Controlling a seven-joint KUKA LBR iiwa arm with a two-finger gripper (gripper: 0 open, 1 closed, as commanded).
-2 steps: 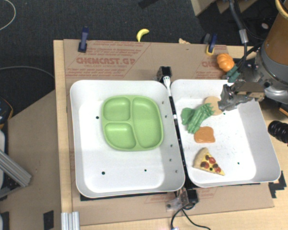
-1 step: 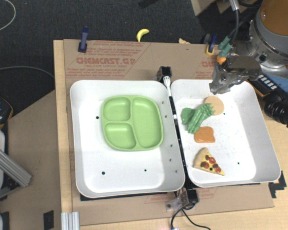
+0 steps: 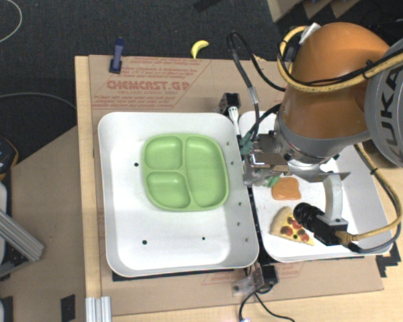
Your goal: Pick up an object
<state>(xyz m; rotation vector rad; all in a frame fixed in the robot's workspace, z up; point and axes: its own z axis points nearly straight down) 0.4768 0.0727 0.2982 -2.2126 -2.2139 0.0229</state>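
Arm over right bin, jaws hidden

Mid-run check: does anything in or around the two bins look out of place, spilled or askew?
Two things sit outside the bins: a small yellow banana-shaped toy and a blue clip-like item on the cardboard sheet behind the left bin. Inside, the green divided plate, orange piece and pizza slice toy lie flat; nothing spilled.

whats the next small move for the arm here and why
Probably a short descent straight down. The arm's wrist hangs over the right white bin, just above the orange rounded toy piece, with the toy pizza slice beside it. The green divided plate lies in the left bin, off to the side.
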